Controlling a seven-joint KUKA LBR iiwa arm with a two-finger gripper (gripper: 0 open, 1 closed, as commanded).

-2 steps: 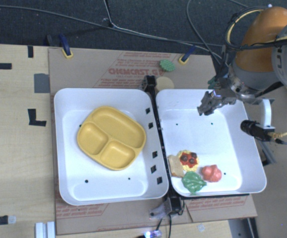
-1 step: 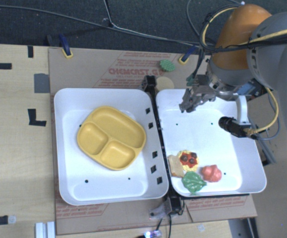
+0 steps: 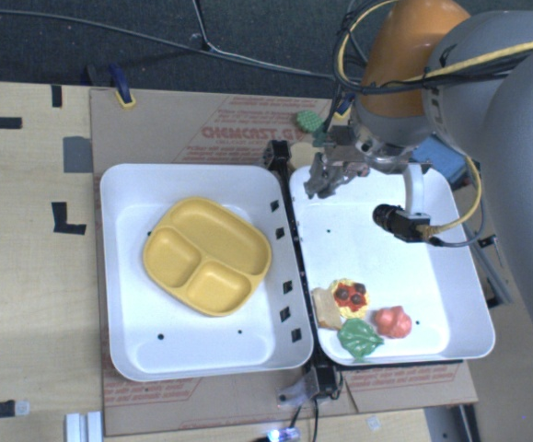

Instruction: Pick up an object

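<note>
The gripper (image 3: 326, 184) hangs over the right bin's (image 3: 432, 265) far corner, fingers apart and holding nothing, well away from the toy foods (image 3: 363, 319) clustered near its front edge.

I have one camera, and it sits up high above the worktop (image 3: 27, 247). It looks down at a slant, so the far edge of the worktop is at the top and the near edge is at the bottom. It is far enough back that I see both white bins whole, the left bin (image 3: 123, 339) and the right bin (image 3: 459, 293), side by side. The arm (image 3: 432, 53) comes in big from my right, close under the camera.
</note>
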